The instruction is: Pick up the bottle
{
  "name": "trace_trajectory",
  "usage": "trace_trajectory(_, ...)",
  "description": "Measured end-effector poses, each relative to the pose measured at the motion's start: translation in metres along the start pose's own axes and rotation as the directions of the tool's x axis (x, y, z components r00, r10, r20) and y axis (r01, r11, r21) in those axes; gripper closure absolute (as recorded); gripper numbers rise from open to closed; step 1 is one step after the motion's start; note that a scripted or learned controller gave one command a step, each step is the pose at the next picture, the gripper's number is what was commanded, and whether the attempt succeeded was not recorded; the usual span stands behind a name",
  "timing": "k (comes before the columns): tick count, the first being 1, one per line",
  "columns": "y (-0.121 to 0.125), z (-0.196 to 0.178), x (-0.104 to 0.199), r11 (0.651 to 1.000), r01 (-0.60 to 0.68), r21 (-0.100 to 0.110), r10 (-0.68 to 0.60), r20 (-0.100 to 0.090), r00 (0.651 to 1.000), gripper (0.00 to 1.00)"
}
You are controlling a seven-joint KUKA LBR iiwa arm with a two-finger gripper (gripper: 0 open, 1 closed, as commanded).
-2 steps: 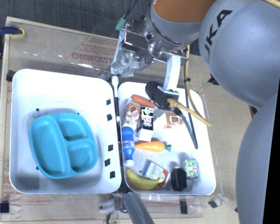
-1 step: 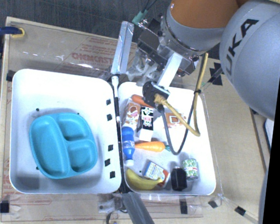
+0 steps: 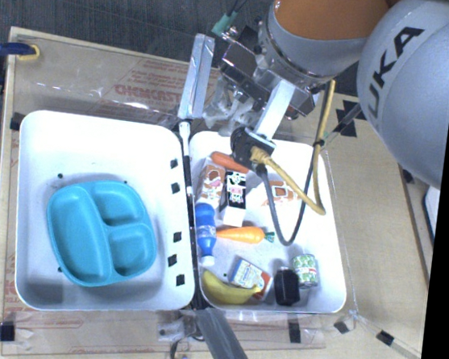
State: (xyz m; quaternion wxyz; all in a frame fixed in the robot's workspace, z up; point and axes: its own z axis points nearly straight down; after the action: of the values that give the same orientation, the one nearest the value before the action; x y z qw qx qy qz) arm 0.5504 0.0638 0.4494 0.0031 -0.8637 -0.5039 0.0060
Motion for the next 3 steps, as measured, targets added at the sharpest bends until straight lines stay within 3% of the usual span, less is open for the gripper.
trace_trajectory(1, 0.008, 0.118, -0.046, 0.973, 0.229, -0.007, -0.229, -0.002, 0.973, 1.00)
trace_trajectory(2, -0.051, 0.007, -0.011, 0.869, 0.495, -0.014, -0.495, -0.001, 0.869, 1.00)
trace_trajectory(3, -0.036, 0.110, -0.069, 0.654, 0.756, -0.009, -0.756, 0.005, 0.654, 1.00)
